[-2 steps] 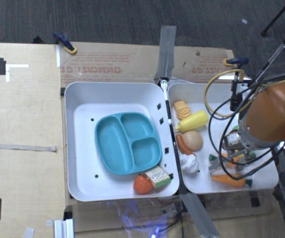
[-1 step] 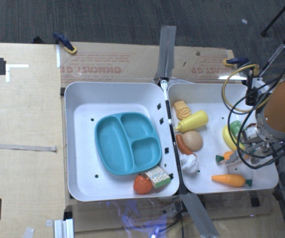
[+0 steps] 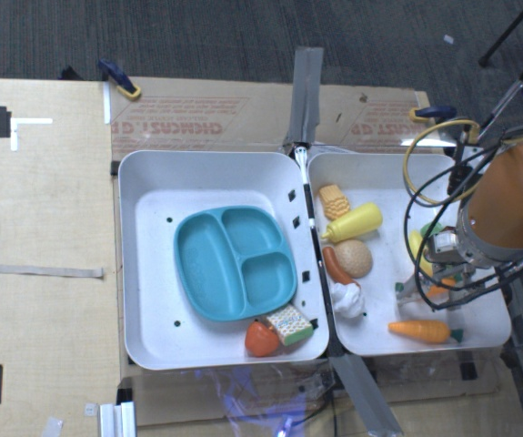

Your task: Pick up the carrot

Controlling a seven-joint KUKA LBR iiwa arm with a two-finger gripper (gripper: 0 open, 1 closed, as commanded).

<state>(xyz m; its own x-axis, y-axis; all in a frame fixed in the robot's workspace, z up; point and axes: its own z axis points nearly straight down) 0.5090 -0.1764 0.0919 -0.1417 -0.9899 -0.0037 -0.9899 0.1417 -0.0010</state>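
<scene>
So from my remote seat, the carrot (image 3: 420, 332) hasn't been picked yet. It's lying flat on the floor of the right bin (image 3: 384, 173), near the front wall, with its green stub end toward the arm's side. Taking the carrot as the anchor: the gripper (image 3: 436, 289) is hanging just behind and a bit above it, close, but I can't make out any contact. Can't tell whether it's spread or pinched, too much cable and bracket clutter in the way. Farther from the carrot, toward the divider, sit a white crumpled thing (image 3: 346, 299), a brownish round piece (image 3: 353, 259) and a yellow bottle (image 3: 353, 223). My read: approach mostly done, descent, grab and lift all left.
</scene>
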